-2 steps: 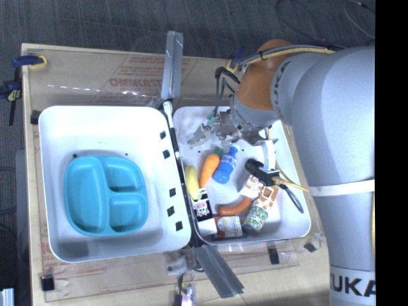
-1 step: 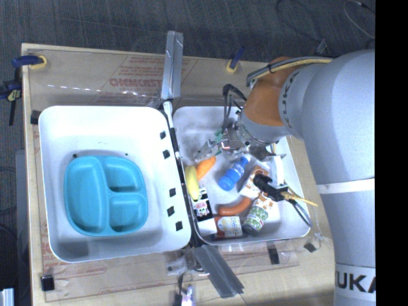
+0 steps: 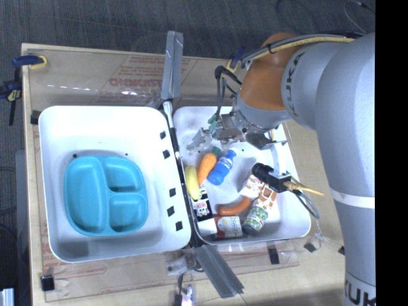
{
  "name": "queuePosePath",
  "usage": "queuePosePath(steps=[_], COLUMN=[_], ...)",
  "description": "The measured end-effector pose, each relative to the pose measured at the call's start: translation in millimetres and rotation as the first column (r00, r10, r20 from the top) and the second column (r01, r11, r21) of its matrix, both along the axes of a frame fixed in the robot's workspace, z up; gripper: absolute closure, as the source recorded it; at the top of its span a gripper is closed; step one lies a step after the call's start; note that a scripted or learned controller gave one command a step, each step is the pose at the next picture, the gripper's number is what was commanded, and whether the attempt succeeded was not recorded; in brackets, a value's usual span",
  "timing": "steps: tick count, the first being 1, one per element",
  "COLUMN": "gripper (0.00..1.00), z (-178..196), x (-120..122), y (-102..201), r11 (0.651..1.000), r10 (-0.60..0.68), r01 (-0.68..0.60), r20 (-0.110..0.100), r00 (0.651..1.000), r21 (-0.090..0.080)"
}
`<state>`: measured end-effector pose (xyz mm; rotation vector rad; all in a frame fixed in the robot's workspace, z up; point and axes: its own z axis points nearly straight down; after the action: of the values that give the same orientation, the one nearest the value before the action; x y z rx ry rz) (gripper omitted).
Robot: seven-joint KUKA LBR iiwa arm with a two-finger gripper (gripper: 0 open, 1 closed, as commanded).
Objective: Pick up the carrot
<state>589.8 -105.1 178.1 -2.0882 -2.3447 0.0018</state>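
Metal jaws (image 3: 205, 139) poised just far of small orange carrot (image 3: 206, 166); opening cannot be told. Risk of catching adjacent blue plastic bottle (image 3: 221, 169) or yellow banana (image 3: 191, 182) instead.

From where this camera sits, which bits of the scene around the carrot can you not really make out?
- Gripper: small and dark against clutter in the camera view; whether it is open or shut is unclear.
- Carrot: its upper end merges with the gripper, so contact cannot be judged.
- Blue bottle: label too small to read.
- Right bin: its far-right rim is covered by the arm.
- Small cans: print too blurred to read.
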Motion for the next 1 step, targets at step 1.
queuePosePath(steps=[1], gripper=[0.00], z=[13.0], x=[19.9], y=[28.0], r11=[0.992], r10=[0.125], r01=[-0.125], r20=[0.000], r00=[0.992], r21=[-0.001])
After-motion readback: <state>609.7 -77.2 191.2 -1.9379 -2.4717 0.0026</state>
